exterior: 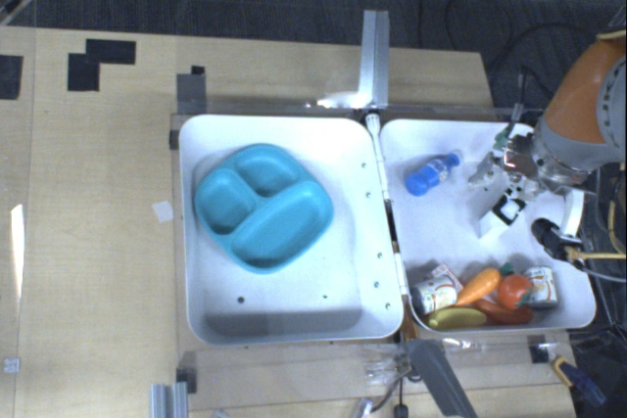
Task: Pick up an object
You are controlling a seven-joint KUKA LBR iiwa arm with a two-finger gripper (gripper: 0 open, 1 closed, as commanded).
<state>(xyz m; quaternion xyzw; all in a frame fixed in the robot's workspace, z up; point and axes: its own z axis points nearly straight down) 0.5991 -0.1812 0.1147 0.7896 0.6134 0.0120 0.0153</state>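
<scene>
The arm (588,108) enters from the right edge, its orange band uppermost and the grey wrist bent down over the right bin (431,250). The pincer (505,181) hangs above the bin's upper right part, low over the white floor. Whether it stands apart or together cannot be told — the wrist and small dark parts hide it — and no object shows within it.

A blue bottle (431,173) lies on its side in the same bin, near the pincer's left and apart from it. Along the bin's front wall sits a cluster, touching one another: a small can (438,290), a yellow banana (457,317), an orange carrot (477,286), a red tomato (514,291) and a second can (541,287).

The left bin (284,308) holds a blue divided plate (263,205), tilted across its middle. Both bins rest side by side on the pale bench (88,240).
</scene>
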